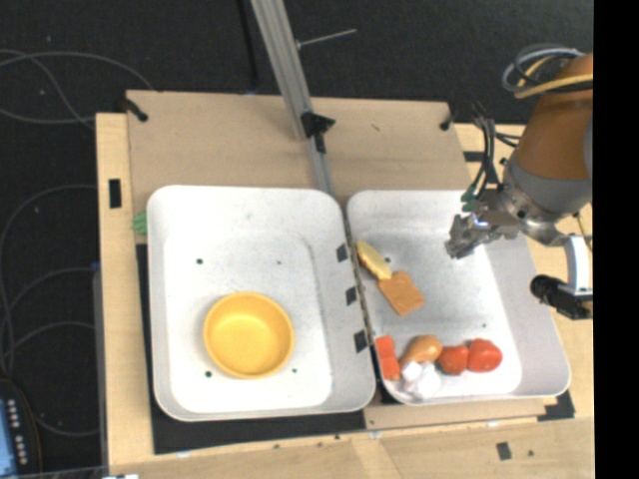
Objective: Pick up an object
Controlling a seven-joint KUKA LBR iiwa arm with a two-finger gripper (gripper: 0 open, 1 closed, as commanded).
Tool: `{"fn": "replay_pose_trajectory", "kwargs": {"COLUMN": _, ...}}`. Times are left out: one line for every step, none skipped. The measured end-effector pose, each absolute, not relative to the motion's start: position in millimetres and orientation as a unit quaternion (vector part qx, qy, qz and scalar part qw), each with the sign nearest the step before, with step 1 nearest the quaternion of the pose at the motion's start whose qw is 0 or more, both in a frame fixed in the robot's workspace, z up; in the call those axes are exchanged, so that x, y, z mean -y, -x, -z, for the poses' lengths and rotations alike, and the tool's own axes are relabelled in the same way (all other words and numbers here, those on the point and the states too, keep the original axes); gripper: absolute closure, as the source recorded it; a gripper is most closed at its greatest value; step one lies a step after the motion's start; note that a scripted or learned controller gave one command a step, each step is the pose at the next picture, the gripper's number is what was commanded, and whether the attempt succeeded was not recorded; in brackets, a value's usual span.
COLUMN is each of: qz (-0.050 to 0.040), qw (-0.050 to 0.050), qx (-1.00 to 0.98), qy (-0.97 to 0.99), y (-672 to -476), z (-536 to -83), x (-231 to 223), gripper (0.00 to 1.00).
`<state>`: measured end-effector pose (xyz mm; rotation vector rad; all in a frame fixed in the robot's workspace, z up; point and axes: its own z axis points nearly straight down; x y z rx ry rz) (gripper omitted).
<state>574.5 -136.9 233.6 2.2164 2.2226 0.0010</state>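
Note:
My gripper [462,239] hangs over the upper right part of the right bin [519,297], with nothing visible between its fingers. Below and left of it lie a pale yellow piece [374,260] and a tan toast-like piece [401,293]. Along the bin's front edge sit an orange stick [385,357], a white crumpled object [419,380], a brown-orange rounded object [423,348] and two red objects [471,357]. A yellow bowl [249,334] sits in the left bin [240,238].
A metal pole [285,58] slants down from the top to the gap between the bins. Black clips [351,292] line the seam between the bins. Cables hang beside the arm at the right.

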Motion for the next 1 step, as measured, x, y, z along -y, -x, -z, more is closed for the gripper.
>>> {"fn": "replay_pose_trajectory", "kwargs": {"qz": 0.0003, "qw": 0.002, "qx": -0.708, "qy": -0.706, "y": -575.1, "z": -232.6, "x": 138.3, "gripper": 1.00}}
